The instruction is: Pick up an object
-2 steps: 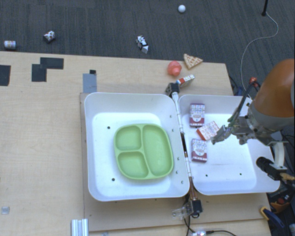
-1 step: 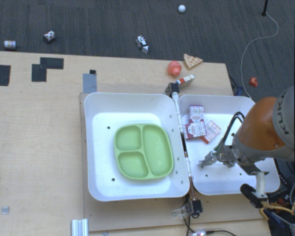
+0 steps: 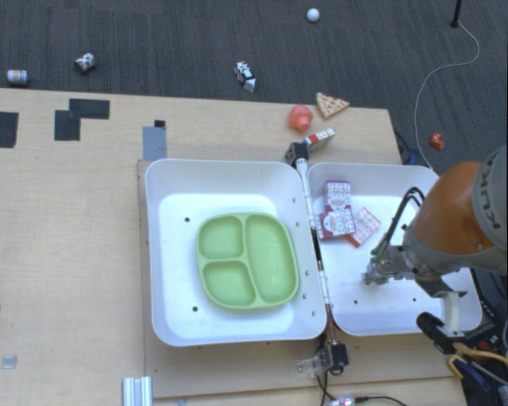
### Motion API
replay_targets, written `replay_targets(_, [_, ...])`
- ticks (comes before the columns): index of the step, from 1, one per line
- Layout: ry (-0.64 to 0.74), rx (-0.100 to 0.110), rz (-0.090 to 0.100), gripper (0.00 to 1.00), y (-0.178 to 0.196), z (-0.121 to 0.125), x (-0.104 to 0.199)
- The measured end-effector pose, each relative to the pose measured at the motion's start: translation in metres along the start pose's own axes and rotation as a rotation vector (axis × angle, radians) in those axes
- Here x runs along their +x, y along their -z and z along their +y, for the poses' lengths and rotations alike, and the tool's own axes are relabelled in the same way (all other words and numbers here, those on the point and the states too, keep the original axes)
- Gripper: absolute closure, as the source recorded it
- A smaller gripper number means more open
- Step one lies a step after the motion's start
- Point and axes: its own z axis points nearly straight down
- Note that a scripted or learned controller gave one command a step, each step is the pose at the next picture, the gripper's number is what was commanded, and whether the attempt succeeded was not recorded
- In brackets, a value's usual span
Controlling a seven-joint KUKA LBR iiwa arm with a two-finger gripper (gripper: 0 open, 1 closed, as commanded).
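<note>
arm: grey body, orange band (image 3: 448,210), comes in from the right edge and sits over the right bin, lower right of frame
end effector (image 3: 379,268): low over the floor of the right bin (image 3: 381,317), left of the orange band; can't tell whether it's spread or closed at this angle, nothing visibly in it
pick targets: red-and-white packets (image 3: 341,214) in the upper-left part of the right bin, bunched together and overlapping, up and left of the end effector, not touching it
packet detail: one upright card-like pack at top, a flatter one tilted to its lower right; print too small to read
left bin (image 3: 155,238): centre of frame, holds a light green divided tray (image 3: 248,260) with three compartments, lying flat, slightly rotated
bin join: the two bins touch side by side, a dark strip runs down the seam
table (image 3: 71,262): light wood, black tape patches at upper left
top edge of table: red ball (image 3: 300,117), wedge-shaped pizza-slice toy (image 3: 332,104), small red-and-white tube (image 3: 322,137) just above the bins
floor: dark carpet across the top of frame, a few small loose items scattered, white ball (image 3: 313,13) at top centre
</note>
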Motion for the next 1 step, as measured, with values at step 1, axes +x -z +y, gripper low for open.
replay_targets(1, [0.0,0.0,0.0,0.0,-0.0001,-0.0001,0.0])
